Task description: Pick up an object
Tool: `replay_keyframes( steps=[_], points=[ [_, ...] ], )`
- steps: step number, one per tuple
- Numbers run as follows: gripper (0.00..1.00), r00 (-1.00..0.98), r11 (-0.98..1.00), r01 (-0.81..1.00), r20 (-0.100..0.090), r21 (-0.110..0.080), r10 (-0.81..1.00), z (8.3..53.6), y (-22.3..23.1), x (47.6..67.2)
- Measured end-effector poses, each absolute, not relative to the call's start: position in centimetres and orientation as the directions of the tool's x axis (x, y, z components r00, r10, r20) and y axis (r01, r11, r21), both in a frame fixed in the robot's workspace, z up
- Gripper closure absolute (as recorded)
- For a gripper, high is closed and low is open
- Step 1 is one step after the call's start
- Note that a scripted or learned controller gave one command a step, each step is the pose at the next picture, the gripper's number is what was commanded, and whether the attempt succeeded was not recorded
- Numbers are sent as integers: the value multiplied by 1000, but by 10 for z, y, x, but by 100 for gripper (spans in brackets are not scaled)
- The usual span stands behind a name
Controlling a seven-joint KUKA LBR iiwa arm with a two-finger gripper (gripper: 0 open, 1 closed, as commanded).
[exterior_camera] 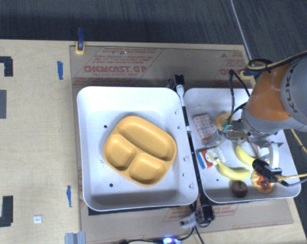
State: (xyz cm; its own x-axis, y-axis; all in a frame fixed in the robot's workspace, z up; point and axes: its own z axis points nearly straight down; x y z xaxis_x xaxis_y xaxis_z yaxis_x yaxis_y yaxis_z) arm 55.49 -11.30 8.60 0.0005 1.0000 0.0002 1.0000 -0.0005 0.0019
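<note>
A smooth, glossy yellow plastic tray with three rounded compartments [139, 150] lay tilted on the floor of the left shallow white bin [92, 105], whose matte surface was dotted with small dark holes. In the right white bin [204, 96] sat a crinkled transparent packet with red print [204, 127], a small flat red, white and blue card [208, 159], two curved, waxy yellow bananas [231, 171], a round dark brown fruit [239, 188] and a reddish-orange fruit [263, 183] near the front edge. The grey arm with its orange band [268, 96] hung over that bin, its gripper [258, 149] just above the bananas; whether its jaws were spread or pressed together could not be told. Both bins rested on a brown printed cardboard sheet [118, 65] over a pale wooden bench [31, 146] marked with black and blue tape. Dark carpet [143, 9] lay beyond.
</note>
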Motion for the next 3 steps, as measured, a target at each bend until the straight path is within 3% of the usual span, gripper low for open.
replay_keyframes(
  steps=[1,2,3],
  points=[
    [100,2,-2,1000,-3,8,1000,97,-114,557],
    [0,2,-2,1000,-3,8,1000,97,-114,556],
    [0,1,-1,1000,0,3,1000,86,-103,480]
  ],
)
